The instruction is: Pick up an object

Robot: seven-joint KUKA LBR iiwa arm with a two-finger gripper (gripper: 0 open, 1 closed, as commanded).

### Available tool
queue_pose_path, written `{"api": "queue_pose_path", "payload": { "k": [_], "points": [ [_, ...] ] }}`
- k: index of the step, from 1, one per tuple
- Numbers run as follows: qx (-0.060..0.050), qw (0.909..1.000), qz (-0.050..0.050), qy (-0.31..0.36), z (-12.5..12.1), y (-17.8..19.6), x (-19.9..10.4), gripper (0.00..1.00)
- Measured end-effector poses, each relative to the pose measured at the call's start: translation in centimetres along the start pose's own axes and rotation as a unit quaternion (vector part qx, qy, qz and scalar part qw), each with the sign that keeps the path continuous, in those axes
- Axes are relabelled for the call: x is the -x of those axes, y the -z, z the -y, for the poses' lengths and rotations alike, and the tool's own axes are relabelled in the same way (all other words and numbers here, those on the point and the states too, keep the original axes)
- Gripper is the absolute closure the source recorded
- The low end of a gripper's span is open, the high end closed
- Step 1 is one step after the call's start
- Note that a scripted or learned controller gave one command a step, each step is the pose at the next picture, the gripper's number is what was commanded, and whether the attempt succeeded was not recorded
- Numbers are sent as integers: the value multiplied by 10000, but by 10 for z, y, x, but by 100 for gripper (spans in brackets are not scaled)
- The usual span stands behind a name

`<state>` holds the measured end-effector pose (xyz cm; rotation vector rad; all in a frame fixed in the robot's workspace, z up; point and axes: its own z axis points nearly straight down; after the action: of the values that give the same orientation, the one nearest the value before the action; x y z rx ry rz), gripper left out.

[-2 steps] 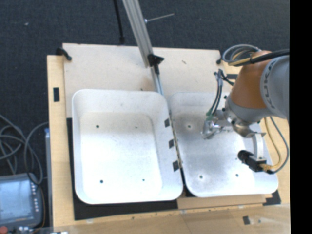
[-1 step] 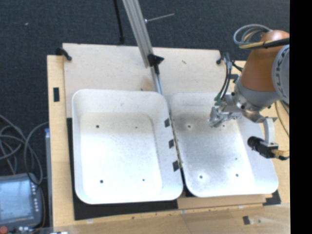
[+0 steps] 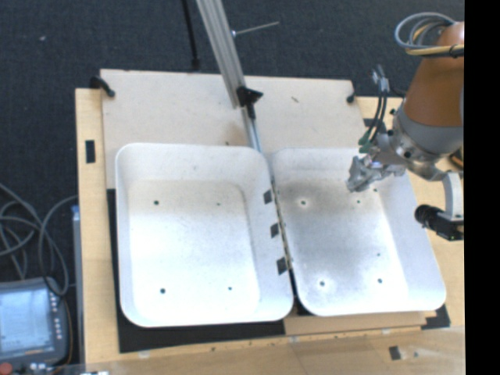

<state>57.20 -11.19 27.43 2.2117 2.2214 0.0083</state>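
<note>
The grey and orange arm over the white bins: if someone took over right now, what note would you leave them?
Gripper: hanging over the upper part of the right shallow white bin; whether it is open or shut is hard to tell, and I see nothing in it.
Left shallow white bin: I can make out no object to pick, nor in the right one.
Done: no pick visible.
Left: find an object and lift it.

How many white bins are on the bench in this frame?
2. The left bin and the right bin sit side by side, touching at the middle; the gripper hangs over the right one.
</note>
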Motion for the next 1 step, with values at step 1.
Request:
{"api": "queue_pose_path", "payload": {
  "k": [1],
  "points": [
    [-27, 10000, -6, 14, -7, 4, -54, 100]
  ]
}}
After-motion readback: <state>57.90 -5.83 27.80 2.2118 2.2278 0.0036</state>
